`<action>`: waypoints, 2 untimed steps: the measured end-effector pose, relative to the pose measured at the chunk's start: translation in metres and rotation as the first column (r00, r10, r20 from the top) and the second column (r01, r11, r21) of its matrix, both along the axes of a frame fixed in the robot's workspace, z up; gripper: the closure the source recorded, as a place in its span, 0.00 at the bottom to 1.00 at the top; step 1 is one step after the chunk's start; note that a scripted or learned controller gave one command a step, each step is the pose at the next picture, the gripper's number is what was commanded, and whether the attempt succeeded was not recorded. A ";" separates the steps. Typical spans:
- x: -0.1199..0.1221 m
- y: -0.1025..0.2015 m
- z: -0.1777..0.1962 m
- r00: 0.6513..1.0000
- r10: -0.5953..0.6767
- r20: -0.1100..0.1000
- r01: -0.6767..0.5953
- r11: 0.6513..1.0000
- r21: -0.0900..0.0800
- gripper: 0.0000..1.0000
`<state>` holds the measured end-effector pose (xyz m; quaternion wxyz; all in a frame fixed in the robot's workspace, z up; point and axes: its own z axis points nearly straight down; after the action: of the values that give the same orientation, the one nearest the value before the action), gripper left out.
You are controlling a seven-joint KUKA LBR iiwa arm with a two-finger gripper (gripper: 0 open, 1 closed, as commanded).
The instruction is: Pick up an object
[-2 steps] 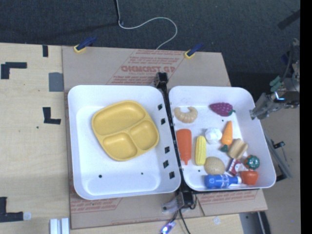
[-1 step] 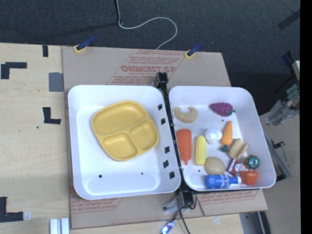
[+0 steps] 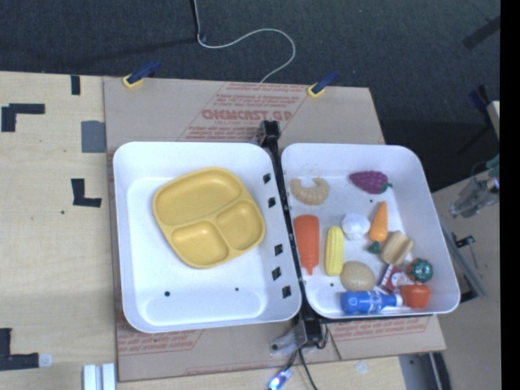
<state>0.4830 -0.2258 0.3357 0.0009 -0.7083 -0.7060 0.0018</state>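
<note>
I'm hanging w/ my gripper [image 3: 479, 195] off the right bin's [image 3: 422, 173] outer edge, blurry there, so can't tell whether my grip is released or clenched. Objs are all sitting in the right bin: purple grapes [image 3: 370, 181] near the far wall, carrot [image 3: 379, 222] just below them, corn [image 3: 334, 250] beside a long orange veg [image 3: 306, 242], blue bottle [image 3: 370, 301] lying along the near wall. Yellow divided plate [image 3: 210, 216] is lying in the left bin [image 3: 134, 169].

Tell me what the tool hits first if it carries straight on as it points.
Probably the rim of the right bin: the tool sits just outside it, seemingly aimed left and down. Blur and depth leave this unsure.
</note>
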 end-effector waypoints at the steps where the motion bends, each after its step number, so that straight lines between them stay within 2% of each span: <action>1: 0.001 0.002 -0.003 1.000 0.003 0.002 -0.003 1.000 0.000 1.00; 2: 0.001 0.002 -0.015 1.000 0.004 0.002 -0.004 1.000 0.000 1.00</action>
<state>0.4837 -0.2236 0.3203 0.0002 -0.7069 -0.7073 0.0010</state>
